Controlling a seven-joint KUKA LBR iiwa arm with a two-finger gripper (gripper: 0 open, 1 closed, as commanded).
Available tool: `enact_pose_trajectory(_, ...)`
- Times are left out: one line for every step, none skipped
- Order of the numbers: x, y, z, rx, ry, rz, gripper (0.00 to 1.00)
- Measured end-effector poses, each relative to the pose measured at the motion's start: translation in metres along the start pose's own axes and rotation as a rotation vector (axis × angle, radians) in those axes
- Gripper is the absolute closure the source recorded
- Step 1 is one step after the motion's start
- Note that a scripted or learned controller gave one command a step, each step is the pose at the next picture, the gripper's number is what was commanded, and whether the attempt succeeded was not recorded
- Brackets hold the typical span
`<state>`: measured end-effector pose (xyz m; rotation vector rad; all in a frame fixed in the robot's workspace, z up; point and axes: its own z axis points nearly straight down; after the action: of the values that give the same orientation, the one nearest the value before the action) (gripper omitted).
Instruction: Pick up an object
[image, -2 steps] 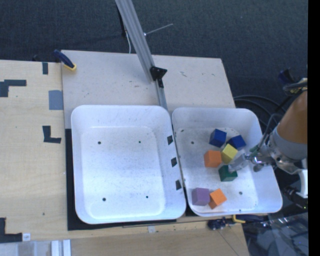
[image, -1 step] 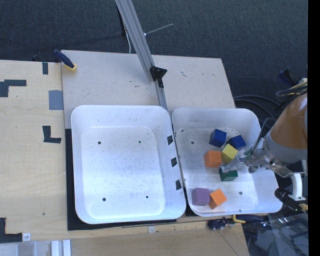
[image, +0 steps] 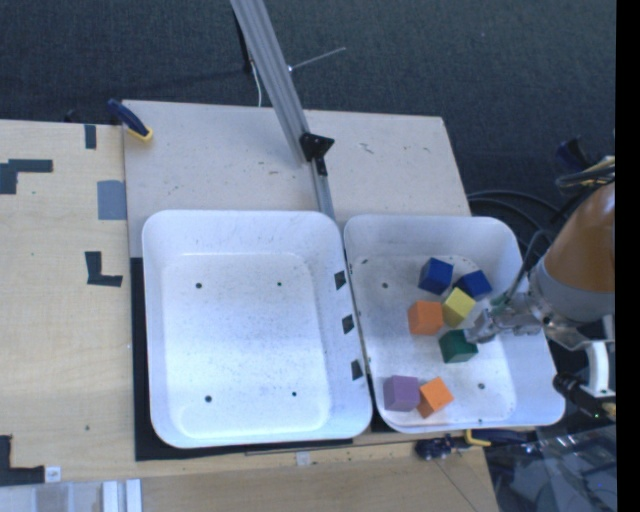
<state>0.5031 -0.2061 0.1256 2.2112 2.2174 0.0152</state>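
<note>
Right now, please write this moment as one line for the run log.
tool: low in right bin, beside green block and yellow block | held: nothing seen | task: not yet done

Brightness: even and fairly bright over the counter (image: 250, 150); the dark floor (image: 450, 60) at the top stays dim.
Glare: the two white bins, left bin (image: 240, 420) and right bin (image: 500, 240), look washed out, the rims nearly blown.
Shadows: soft and short, thin dark edges beneath the blocks (image: 445, 320).
Sharpness: overall soft and low in resolution; the arm (image: 585, 260) at the right is blurred and small details smear.
Colour: saturated blocks, slightly bluish cast.
</note>
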Motion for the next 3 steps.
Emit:
enact_pose_trajectory(0.002, 0.004, -0.063, 0.009, -0.002, 0.001, 1.00)
enact_pose_trajectory(0.003, 0.005, -0.105, 0.010, -0.001, 0.001, 1.00)
enact_pose_trajectory(0.003, 0.007, -0.152, 0.010, -0.002, 0.001, 1.00)
